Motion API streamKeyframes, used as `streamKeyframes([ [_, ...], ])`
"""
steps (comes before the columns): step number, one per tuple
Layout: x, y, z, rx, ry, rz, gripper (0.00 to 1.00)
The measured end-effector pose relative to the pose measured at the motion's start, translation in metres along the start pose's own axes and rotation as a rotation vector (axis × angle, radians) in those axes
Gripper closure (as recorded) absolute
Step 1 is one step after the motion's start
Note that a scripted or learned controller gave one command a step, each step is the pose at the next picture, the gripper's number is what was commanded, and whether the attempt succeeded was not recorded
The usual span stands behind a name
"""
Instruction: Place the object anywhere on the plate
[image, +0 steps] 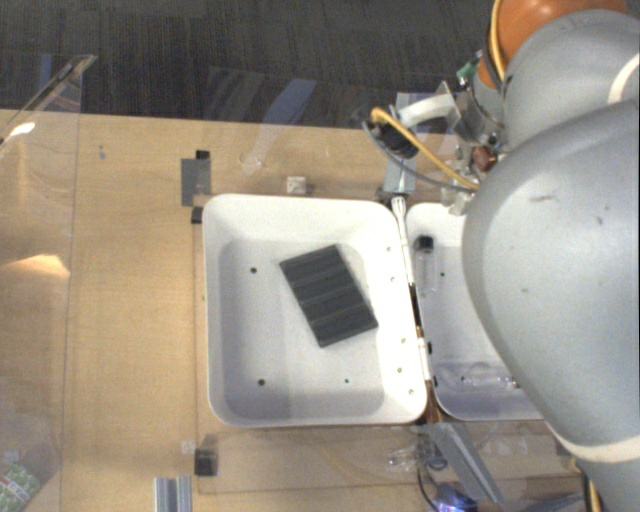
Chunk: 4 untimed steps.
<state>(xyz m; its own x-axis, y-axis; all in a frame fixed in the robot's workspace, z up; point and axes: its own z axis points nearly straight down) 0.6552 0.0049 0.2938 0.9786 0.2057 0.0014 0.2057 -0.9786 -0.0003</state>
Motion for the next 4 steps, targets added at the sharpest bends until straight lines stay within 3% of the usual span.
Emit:
streamKeyframes([
  [1, -0.005, 0.026, -0.023, -0.001, -0.001, -0.023, 1.0],
  [2, 0.001, 0.023, -0.019, -0.001, -0.002, -0.072, 1.0],
  [3, 0.007, -0.014, -0.096, 0.0, 0.001, -0.033, 1.0],
  [4, 0.007, -0.013, -0.106, 0.002, 0.0, -0.035, 1.0],
])
